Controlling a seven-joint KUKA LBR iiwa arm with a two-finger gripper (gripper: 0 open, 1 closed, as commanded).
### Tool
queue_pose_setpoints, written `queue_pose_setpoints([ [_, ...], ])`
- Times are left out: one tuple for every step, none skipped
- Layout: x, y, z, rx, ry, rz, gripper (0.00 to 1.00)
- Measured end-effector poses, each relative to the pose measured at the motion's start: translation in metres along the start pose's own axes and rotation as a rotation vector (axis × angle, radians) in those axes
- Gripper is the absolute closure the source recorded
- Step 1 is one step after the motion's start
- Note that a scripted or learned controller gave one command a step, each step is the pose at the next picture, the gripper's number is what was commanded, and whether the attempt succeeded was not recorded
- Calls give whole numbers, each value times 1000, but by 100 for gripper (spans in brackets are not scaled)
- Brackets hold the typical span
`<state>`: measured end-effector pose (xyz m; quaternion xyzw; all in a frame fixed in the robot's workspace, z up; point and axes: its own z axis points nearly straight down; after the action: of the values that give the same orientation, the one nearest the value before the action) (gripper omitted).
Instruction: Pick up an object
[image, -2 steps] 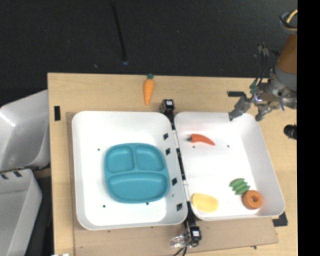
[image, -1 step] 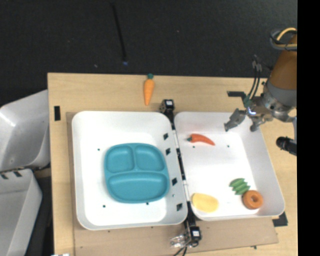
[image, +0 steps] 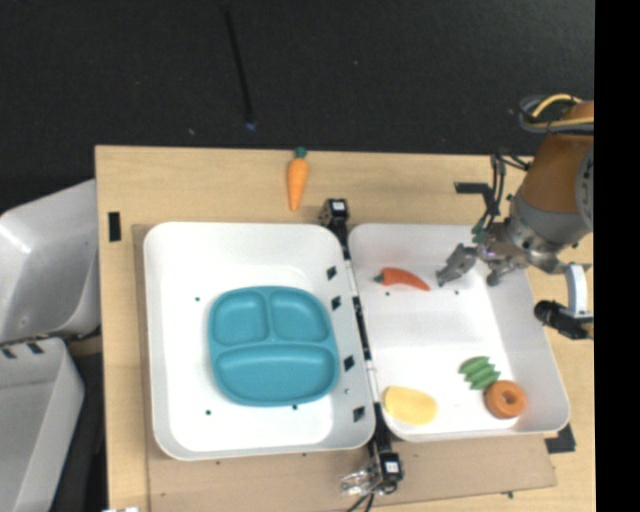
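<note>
Likely target is the red chili pepper (image: 404, 279), lying flat in the far-left part of the right bin (image: 520, 330), just left of the gripper (image: 470, 262). It looks like a small plastic toy: prob. light, stiff, smooth and a bit slippery, tapering to a point at its right end. Best hold, imo, is across the thicker mid-body, fingers square to its long axis, not the thin tip. The gripper hangs low over the far side of the right bin w/ fingers spread apart and nothing between them. Also in the right bin, along the near edge: a yellow piece (image: 410, 405) at left, a green ridged piece (image: 479, 373), and an orange ring (image: 506, 399) at right, touching or nearly so. The left bin (image: 170, 400) holds a blue divided plate (image: 272, 345), its compartments bare. A toy carrot (image: 297, 179) lies on the bench beyond the bins.
</note>
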<state>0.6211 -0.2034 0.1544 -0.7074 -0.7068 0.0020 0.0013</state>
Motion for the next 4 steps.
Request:
queue_pose_setpoints([
  [-1,0,52,-3,-1,2,0],
  [-2,2,37,-10,-3,3,100],
  [-13,2,-22,-12,-2,2,100],
  [-9,3,-87,-13,-2,-4,100],
])
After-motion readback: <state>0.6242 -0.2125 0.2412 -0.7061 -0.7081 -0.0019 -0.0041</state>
